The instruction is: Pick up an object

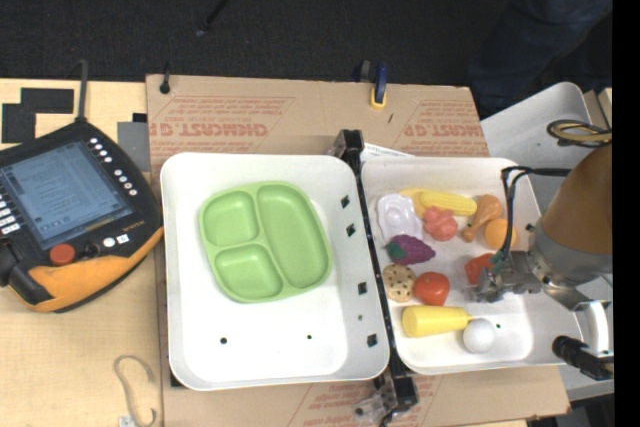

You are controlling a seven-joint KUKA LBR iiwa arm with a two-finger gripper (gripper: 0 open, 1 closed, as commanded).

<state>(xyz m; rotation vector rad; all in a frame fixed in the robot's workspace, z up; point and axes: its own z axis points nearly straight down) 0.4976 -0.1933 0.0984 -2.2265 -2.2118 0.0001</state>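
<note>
- While the brown cardboard sheet (250, 115) printed with red lettering covers the bench, two shallow white bins sit on it side by side, touching along a black clipped seam.
- Left white bin (190, 315): it holds a light green plastic plate with three compartments (265, 242), lying flat near the bin's middle.
- Right white bin (520, 340): it holds a cluster of toy foods, and the arm reaches in over its right wall.
- Grey KUKA arm with an orange band (580, 215): it enters from the right, and its gripper (493, 283) sits low over the right part of the bin; whether the jaws are spread or pressed together cannot be told, as the wrist hides them.
- Black tablet-like pendant with an orange grip (60, 210): it lies on the bench left of the bins.
- Yellow cylindrical toy (433, 320): near the front wall, with a white ball (480, 336) just beside its right end.
- Yellow toy corn cob (445, 202): near the back wall, above a pink toy (440, 224).
- Purple toy grape bunch (410, 249): near the middle, above a red toy tomato (432, 288).
- Brown speckled toy cookie (398, 281): just left of the tomato.
- Orange round toy (495, 232): near the gripper, beside a brown drumstick-shaped toy (482, 212).
- Small red toy (478, 267): touching or just beside the gripper's left side; it cannot be seen between the fingers.
</note>
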